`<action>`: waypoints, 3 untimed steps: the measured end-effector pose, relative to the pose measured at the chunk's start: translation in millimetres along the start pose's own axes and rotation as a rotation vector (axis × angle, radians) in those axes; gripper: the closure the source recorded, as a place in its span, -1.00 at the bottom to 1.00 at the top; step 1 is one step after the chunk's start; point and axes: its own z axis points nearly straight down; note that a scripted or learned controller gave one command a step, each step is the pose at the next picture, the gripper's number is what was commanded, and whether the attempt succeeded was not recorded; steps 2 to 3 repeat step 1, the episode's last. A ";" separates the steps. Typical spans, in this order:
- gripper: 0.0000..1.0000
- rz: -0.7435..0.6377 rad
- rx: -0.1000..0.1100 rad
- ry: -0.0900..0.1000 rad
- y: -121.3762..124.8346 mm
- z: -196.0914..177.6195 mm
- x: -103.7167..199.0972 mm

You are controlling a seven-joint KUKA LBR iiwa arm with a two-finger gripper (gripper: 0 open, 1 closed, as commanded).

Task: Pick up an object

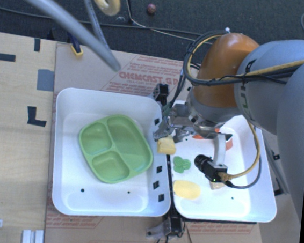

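Observation:
My gripper (166, 138) hangs over the rims where the two bins meet, pointing down. A small pale yellow block (166, 146) sits between its fingertips, and it appears lifted above the bin walls. In the right bin (250, 209), a small green leafy piece (181, 163) lies just right of the block. A yellow oval piece (187, 190) rests nearer the front. A white and orange object (222, 145) lies partly under the wrist's cables.
The left bin (62, 152) holds a green divided plate (115, 148) lying at a slant. The arm's orange band (223, 61) and grey body cover the right bin's back half. A black cable plug (205, 165) hangs over the right bin.

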 end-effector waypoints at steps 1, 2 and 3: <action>1.00 0.000 0.000 -0.001 -3.9 3.6 52.6; 1.00 0.000 0.000 -0.001 -3.9 3.6 52.6; 1.00 0.000 0.000 -0.001 -3.9 3.6 52.6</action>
